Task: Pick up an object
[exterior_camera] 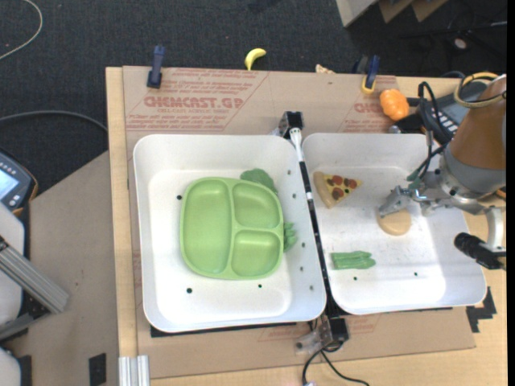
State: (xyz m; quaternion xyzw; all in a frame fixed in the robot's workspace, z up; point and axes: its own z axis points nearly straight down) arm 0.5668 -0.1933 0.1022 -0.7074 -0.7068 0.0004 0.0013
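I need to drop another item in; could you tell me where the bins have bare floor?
Left bin: bare strip in front of the green divided plate. Right bin: bare corner beyond the green pod. Crowded between the pizza slice, tan disc and gripper.

- A brown cardboard sheet (pixel 201 95) printed with red lettering lies under both bins.
- Two blue clamps (pixel 155 65) (pixel 371 72) pin its far edge.
- A small yellow banana-shaped toy (pixel 255 56) sits just past that edge, on dark carpet (pixel 96 22).
- An orange toy (pixel 393 104) rests on the sheet near the far right corner.
- A thin white cable (pixel 24 10) loops at the top left.
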